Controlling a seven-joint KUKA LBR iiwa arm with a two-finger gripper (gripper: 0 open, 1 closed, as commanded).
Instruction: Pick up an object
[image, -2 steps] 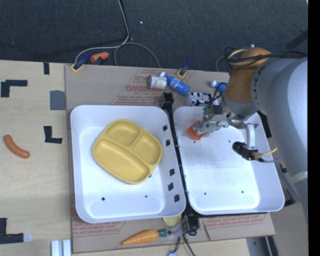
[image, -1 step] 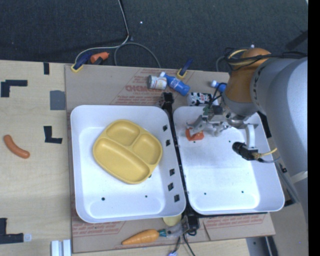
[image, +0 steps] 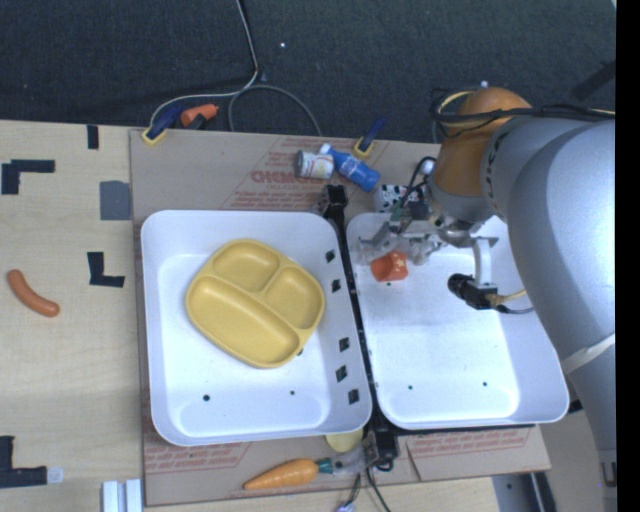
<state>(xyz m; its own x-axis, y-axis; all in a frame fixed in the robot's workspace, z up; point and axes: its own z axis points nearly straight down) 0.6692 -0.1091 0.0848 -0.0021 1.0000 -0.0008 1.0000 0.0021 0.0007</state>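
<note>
Camera view
Desk (image: 60, 230): pale wood with black marks at the left; a cardboard sheet (image: 200, 180) lies under both bins.
Left bin (image: 170, 400): white and shallow, holding a yellow divided plate (image: 256, 300) turned at a slant, near the bin's upper middle.
Right bin (image: 450, 390): white, touching the left bin along a row of black clips (image: 345, 345).
Orange object (image: 390, 267): small, orange-red, lying in the right bin's upper left corner, close to the wall shared with the left bin.
Arm (image: 560, 230): grey, bulky, reaching in from the right, with its orange band (image: 470, 150) above the wrist.
Gripper (image: 400, 240): at the right bin's upper left, directly above the orange object and just touching or nearly touching its top.
Fingers: cannot tell whether spread or pressed together; the metal parts blur into each other.
Carrot (image: 283, 474): on the cardboard below the left bin.
Sausage (image: 33, 293): on the desk at the far left, well apart from the bins.
Bottle (image: 338, 164): white and blue, lying on its side above the bins.
Clamp (image: 180, 118): yellow and orange, at the cardboard's upper left corner.
</note>
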